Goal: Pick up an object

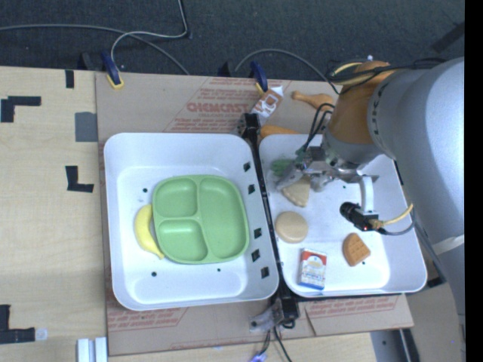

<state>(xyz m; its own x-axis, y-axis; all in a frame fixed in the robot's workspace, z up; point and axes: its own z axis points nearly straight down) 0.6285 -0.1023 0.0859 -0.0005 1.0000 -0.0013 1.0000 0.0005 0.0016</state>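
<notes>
Target object: a pale tan wedge, shaped like a slice of bread or cheese, lies in the upper left of the right bin, close to the divider between the 2 bins. It looks the likeliest pick, since it sits directly under the tool.
Gripper: the gripper hangs low over the wedge's upper edge, with something green just beside it on the left. Whether the fingers are apart or together, I cannot tell; the metal parts blur into one another, and nothing is plainly between them.
Other candidates: a round beige bun-like disc just below the wedge; an orange-brown lumpy piece toward the lower right; a small red-and-white carton near the front wall.
Risk 1: the wedge sits near the bin's left wall, so a descending finger may catch the rim or push the piece against it instead of closing around it.
Risk 2: the green thing crowds the wedge; the fingers may nip both, or neither.
Risk 3: the wedge lies flat and low, so the fingers may slide off its sloped top.
Materials: the bins are smooth, glossy white plastic, so the toys probably skid when nudged. The wedge and disc look matte and soft-edged.
Left bin: a pale green 3-compartment plate with a yellow banana tucked against its left rim.
Arm: grey, with an orange band, entering from the right.
</notes>
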